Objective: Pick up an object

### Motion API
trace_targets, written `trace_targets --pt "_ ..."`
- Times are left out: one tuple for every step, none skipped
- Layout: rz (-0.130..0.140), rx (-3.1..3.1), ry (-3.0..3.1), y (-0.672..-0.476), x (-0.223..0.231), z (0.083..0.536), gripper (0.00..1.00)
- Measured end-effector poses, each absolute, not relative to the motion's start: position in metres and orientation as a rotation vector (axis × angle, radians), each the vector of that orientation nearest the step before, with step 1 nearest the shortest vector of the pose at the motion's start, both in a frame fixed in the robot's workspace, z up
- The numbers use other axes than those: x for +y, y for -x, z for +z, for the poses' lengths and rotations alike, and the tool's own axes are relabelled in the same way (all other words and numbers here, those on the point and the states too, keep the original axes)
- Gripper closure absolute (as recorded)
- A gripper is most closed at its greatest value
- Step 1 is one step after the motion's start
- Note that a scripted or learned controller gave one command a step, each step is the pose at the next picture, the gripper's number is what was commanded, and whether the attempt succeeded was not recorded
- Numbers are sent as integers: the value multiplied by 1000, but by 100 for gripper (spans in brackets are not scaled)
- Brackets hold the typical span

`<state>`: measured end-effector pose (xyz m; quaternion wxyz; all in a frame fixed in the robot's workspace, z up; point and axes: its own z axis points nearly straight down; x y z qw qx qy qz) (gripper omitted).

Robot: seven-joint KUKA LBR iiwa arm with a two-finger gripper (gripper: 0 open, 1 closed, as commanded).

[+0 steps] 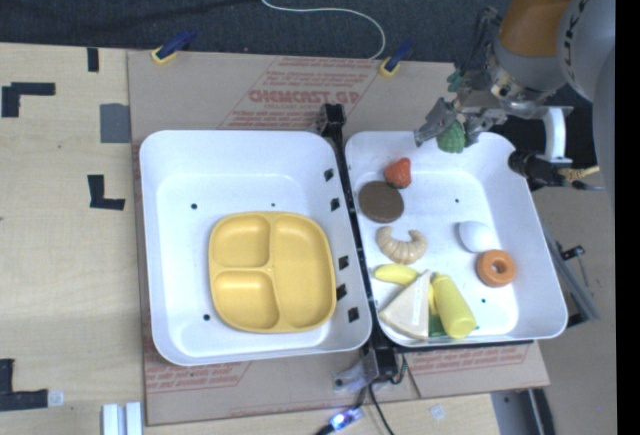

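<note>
Nearest, a yellow bottle (453, 307) lies in the right bin (525, 223), while at its far rim the fingers (455, 118) are clamped on a small green toy (452, 138), likely light, stiff and slippery, best pinched across its middle.

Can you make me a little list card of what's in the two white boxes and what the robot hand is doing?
left bin: yellow divided plate
right bin: red strawberry, brown disc, croissant, banana, white egg, donut, yellow bottle, white wedge
gripper: over right bin's far edge
in gripper: small green object between the fingers
</note>
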<state>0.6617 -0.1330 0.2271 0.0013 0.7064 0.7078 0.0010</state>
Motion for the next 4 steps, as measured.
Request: trace_targets --pt "-2 2230 -2217 -651 -82 215 100" --pt "1 2230 -2216 -639 -34 229 100" --pt "0 2227 -2218 -638 -9 234 100" --pt "-6 2223 -2222 -634 -19 217 100"
